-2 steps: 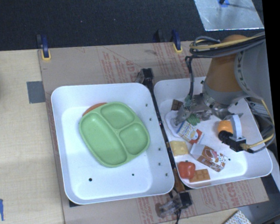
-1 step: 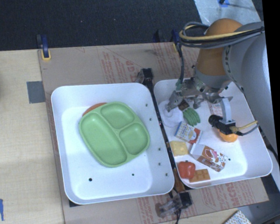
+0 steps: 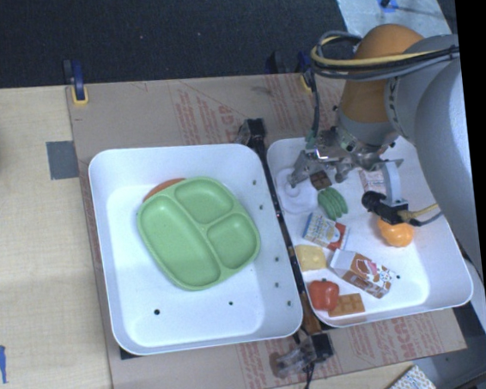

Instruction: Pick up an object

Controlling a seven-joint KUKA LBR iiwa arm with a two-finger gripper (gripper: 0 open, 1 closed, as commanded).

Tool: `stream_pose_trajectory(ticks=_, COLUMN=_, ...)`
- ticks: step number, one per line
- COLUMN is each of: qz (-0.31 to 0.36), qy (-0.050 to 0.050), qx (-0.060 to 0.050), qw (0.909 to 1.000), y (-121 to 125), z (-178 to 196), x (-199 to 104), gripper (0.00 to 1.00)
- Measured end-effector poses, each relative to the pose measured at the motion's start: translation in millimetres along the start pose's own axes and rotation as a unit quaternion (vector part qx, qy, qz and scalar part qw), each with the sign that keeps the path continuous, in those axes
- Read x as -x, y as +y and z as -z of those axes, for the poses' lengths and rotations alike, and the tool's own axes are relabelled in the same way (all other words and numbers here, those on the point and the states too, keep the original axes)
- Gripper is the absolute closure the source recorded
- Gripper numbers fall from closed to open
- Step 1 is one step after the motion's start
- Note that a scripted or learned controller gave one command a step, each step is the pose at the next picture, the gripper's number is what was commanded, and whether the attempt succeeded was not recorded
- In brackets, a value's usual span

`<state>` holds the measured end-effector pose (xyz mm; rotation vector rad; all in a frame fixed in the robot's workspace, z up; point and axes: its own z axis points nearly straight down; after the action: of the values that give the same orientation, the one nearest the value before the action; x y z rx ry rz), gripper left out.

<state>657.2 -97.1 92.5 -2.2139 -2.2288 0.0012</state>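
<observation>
Green ridged object [image 3: 333,201] lies in right bin [image 3: 447,284], far end, just below pincer [image 3: 318,169]. Pincer low over bin; spread or pressed together, cannot tell. Nothing lifted yet; grasp and lift remain. Packets [image 3: 324,231], orange fruit [image 3: 396,234], red piece [image 3: 323,294] crowd nearby. Left bin [image 3: 130,313] carries green divided plate [image 3: 198,231].

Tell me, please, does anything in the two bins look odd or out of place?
The green plate in the left bin lies askew, covering something orange at its upper edge.
</observation>
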Motion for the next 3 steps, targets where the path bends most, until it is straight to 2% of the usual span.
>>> stream_pose_trajectory(ticks=1, qz=0.002, qy=0.0, qx=-0.001, qw=1.0, y=0.3, z=13.5, x=0.8, gripper=1.0)
stream_pose_trajectory(ticks=2, qz=0.002, qy=0.0, qx=-0.002, qw=1.0, y=0.0, z=12.6, x=0.9, gripper=0.0)
stream_pose_trajectory(ticks=3, qz=-0.003, qy=-0.001, qx=0.001, qw=1.0, y=-0.8, z=48.8, x=53.9, gripper=0.0)
